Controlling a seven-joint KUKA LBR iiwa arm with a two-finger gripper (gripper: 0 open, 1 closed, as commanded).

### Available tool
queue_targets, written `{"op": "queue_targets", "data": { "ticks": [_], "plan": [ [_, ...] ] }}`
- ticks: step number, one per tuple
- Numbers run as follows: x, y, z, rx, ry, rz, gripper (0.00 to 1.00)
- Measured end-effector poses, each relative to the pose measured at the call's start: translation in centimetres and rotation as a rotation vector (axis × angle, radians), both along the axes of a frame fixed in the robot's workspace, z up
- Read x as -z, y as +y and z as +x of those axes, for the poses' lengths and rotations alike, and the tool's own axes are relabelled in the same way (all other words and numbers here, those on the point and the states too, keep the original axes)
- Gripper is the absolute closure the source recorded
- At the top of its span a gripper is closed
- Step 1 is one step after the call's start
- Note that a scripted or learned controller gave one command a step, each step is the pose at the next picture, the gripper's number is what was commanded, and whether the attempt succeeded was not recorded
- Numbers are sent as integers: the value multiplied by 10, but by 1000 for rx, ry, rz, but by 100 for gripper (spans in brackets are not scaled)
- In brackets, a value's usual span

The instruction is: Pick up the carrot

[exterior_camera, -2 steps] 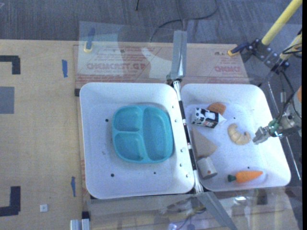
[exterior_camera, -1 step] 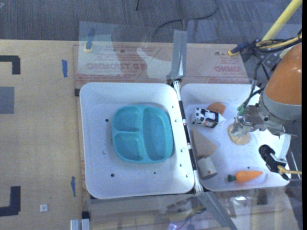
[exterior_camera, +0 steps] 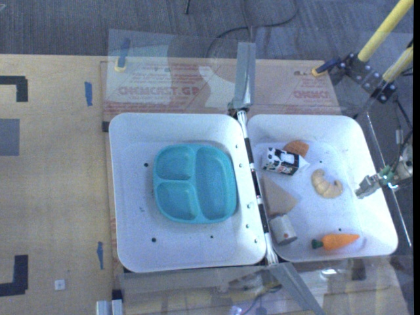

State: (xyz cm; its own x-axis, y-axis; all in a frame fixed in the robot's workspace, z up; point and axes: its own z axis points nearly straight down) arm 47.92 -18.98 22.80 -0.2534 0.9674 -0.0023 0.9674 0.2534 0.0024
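The carrot (exterior_camera: 338,241) lies flat near the front right corner of the right bin (exterior_camera: 351,131) — green tip toward the grey cylinder (exterior_camera: 283,229) at the bin's front left. A croissant-like pastry (exterior_camera: 326,183) sits mid-bin; the black-and-white carton (exterior_camera: 281,161) lies toward the back. The gripper (exterior_camera: 371,186) hangs over the bin's right edge, holding nothing; whether it is wide or narrow cannot be told. A teal divided plate (exterior_camera: 195,183) lies in the left bin (exterior_camera: 131,176).

I'm looking down on a light wood bench (exterior_camera: 52,195), w/ two shallow white bins sitting on it side by side, touching at the middle. Left bin (exterior_camera: 131,241), right bin (exterior_camera: 354,133). Black angular markings (exterior_camera: 16,87) and short blue tape strips (exterior_camera: 88,93) are on the bare wood to the left. A clear plastic sheet (exterior_camera: 197,84) lies behind the bins.
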Motion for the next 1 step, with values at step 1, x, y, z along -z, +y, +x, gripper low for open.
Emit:
{"op": "queue_targets", "data": {
  "ticks": [1],
  "plan": [
    [39, 37, 63, 200, 0, 1, 100]
  ]
}}
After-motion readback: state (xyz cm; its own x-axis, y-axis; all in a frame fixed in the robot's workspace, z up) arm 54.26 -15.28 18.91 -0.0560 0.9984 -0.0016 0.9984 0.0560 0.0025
